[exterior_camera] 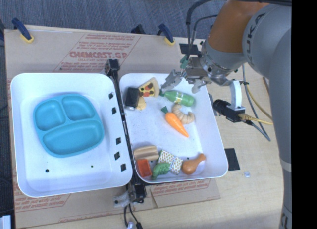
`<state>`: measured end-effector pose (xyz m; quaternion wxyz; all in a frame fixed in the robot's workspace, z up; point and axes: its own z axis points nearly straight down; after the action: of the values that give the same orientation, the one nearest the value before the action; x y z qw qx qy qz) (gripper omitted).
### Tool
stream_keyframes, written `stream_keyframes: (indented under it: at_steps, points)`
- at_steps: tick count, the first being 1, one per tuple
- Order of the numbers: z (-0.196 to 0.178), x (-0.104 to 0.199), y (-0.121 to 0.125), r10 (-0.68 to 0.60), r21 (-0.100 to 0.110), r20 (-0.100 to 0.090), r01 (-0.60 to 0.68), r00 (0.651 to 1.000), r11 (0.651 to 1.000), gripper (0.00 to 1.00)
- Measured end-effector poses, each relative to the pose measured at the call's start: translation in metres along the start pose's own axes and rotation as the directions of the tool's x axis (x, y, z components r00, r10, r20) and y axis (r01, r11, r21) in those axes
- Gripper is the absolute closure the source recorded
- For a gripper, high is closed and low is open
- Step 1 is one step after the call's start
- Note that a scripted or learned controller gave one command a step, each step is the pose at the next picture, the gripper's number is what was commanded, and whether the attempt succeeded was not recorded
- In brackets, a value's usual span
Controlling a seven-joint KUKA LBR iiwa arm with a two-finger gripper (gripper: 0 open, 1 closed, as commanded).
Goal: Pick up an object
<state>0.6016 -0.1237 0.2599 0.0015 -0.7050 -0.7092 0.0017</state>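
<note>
- Over the right white shallow bin (pixel 210 124), at about its 1 o'clock corner, hangs the grey two-finger gripper (pixel 184 83) with fingers spread apart and nothing between them.
- Just beneath it lies a green plastic toy bottle (pixel 179 98) on its side, close to the fingertips (whether they touch it I cannot tell).
- Toward 6 o'clock from the bottle sits a beige ridged curved toy (pixel 184 115), with an orange plastic toy carrot (pixel 176 123) lying slantwise against it.
- At the bin's 11 o'clock rest a yellow toy pizza wedge (pixel 148 88) and a small black block (pixel 132 96).
- Along the 6 o'clock edge crowd a tan layered toy sandwich (pixel 145 152), a red block (pixel 143 167), a green leafy toy (pixel 160 169), a white-and-green checkered piece (pixel 171 161) and a brown toy drumstick (pixel 192 163).
- At 9 o'clock on the bench, the left white shallow bin (pixel 22 124) holds a blue plastic divided tray (pixel 68 124).
</note>
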Motion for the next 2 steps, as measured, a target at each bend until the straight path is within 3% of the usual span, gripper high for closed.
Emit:
stream_keyframes:
  at_steps: [1,2]
  points:
    - [0.139,-0.04,-0.022,0.168,0.003,-0.001,-0.168,0.986,0.986,0.0]
    - [0.169,-0.042,-0.039,-0.124,0.0,-0.002,0.124,0.992,0.992,0.0]
